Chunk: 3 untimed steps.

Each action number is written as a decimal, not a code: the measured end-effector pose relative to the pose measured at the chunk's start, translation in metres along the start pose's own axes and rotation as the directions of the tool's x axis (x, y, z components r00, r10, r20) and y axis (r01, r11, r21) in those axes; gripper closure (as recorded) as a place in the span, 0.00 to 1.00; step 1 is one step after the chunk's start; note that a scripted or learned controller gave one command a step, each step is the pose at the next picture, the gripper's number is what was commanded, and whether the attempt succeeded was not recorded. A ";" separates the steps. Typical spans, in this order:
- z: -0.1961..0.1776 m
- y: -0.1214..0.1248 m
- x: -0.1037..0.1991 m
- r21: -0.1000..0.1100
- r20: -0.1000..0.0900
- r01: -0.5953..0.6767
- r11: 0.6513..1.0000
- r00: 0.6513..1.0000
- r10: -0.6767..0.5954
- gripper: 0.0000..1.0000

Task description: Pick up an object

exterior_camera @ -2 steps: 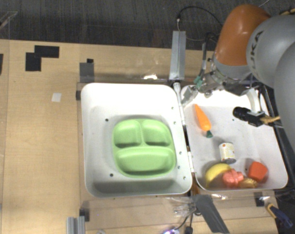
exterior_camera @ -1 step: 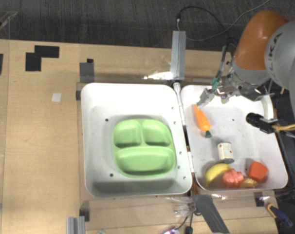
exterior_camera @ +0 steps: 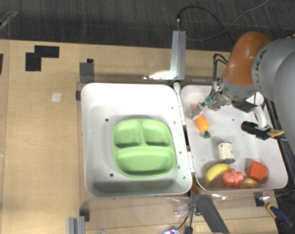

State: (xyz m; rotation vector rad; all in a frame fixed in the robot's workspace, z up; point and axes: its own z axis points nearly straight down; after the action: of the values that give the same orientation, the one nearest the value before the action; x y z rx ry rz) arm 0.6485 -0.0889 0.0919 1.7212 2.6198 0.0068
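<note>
My gripper (exterior_camera: 206,105) hangs over the back of the right bin (exterior_camera: 283,167), at the end of the grey arm with its orange band (exterior_camera: 244,57). Just below and in front of it lies a small orange carrot-like toy (exterior_camera: 202,123), a short gap away from the gripper tip. Further forward in the same bin stand a small white can (exterior_camera: 226,152), a yellow banana (exterior_camera: 215,171), a pink toy (exterior_camera: 232,178) and an orange-red block (exterior_camera: 257,170). Nothing can be made out between the fingers.
The left bin (exterior_camera: 94,106) holds a green divided plate (exterior_camera: 143,146). A metal post (exterior_camera: 178,57) rises at the back between the bins. A black part (exterior_camera: 254,128) juts over the right bin's right side under the arm.
</note>
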 end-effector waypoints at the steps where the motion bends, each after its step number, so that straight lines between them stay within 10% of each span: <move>1: -0.013 0.003 0.000 -0.007 0.003 0.005 1.000 1.000 -0.005 1.00; 2: -0.135 0.052 0.062 -0.002 -0.001 -0.001 1.000 1.000 0.001 1.00; 3: -0.135 0.052 0.062 -0.001 0.000 -0.001 1.000 1.000 0.001 0.00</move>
State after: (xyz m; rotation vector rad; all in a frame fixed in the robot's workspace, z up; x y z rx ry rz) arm 0.6703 -0.0114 0.2270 1.7221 2.6190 0.0086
